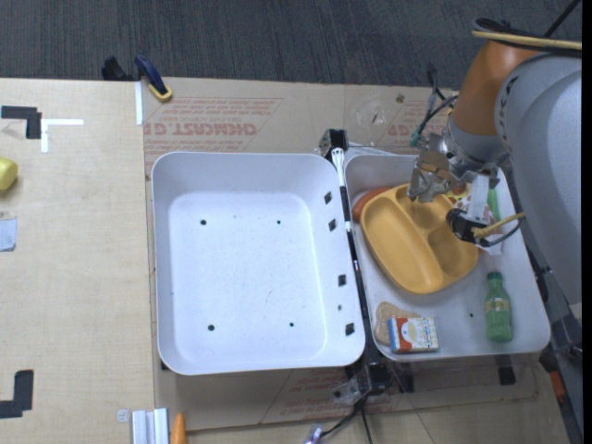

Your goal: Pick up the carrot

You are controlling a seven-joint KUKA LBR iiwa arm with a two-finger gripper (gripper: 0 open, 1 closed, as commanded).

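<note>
Bright even overhead light, soft shadows, slight blur w/ grain

We find a robotics lab: wooden bench point(74, 294), taped cardboard sheet point(240, 123), two white bins point(250, 165), cabling.

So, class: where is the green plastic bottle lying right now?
The green plastic bottle lies in the right white bin, near its right wall, just below the yellow oval bowl and right of the small food box.
</note>
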